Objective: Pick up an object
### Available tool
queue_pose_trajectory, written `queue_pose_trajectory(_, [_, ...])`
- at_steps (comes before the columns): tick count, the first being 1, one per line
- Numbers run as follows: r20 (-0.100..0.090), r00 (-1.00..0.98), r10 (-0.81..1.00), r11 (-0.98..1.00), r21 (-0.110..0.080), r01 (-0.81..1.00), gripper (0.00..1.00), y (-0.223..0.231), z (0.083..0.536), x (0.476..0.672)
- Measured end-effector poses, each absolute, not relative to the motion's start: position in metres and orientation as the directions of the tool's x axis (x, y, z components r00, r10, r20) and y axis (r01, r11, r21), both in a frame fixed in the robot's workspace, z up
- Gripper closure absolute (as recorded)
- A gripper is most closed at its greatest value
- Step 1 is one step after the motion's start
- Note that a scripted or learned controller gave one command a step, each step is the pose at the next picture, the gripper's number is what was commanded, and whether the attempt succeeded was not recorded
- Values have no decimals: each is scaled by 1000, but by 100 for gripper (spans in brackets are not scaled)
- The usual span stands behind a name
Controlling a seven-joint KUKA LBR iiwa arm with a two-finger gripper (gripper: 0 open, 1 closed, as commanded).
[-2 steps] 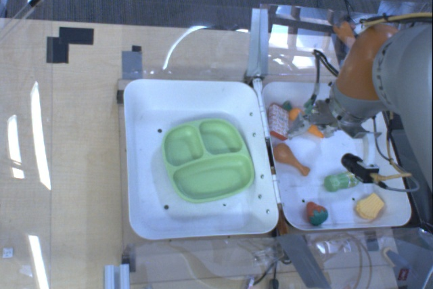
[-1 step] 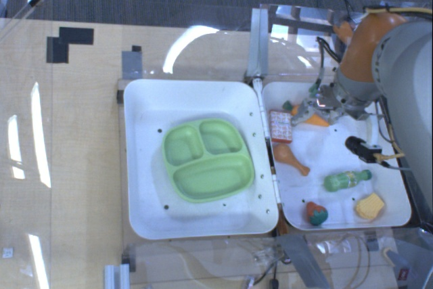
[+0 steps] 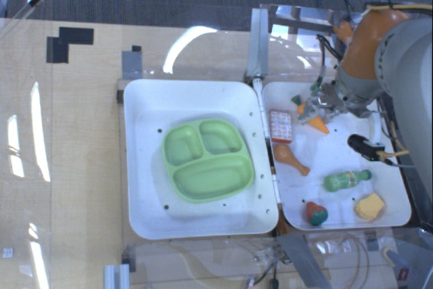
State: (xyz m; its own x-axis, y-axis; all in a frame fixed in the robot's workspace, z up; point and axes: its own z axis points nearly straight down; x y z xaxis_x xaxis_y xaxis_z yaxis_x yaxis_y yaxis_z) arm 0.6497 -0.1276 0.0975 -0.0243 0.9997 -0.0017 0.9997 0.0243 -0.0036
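Gripper point(image 3: 315, 107) sits low over the back part of the right bin point(image 3: 336, 153), with the wrist crowding it from the right. Its spread, and whether it has anything in hand, cannot be told from this view.

Likeliest target: the orange carrot point(image 3: 316, 123), lying on the bin floor just below the gripper, apparently touching or nearly so.

Risks:
- The carrot is tapered and lies at a slant, so a closing grip may squeeze it out sideways.
- The red-and-white box point(image 3: 280, 126) is near on the left and could get nudged by a wide approach.
- The bin's back wall is close behind, so there is little room to reposition that way.

Open room: bare floor lies between the carrot and the green bottle point(image 3: 347, 179), with the drumstick point(image 3: 291, 159) to one side. A straight-up lift looks free (my judgement only). The left bin point(image 3: 142, 145) holds a green divided plate point(image 3: 208, 159).
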Motion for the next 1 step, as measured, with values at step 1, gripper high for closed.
queue_pose_trajectory(1, [-6,-285,959,285,11,958,100,-130,214,652])
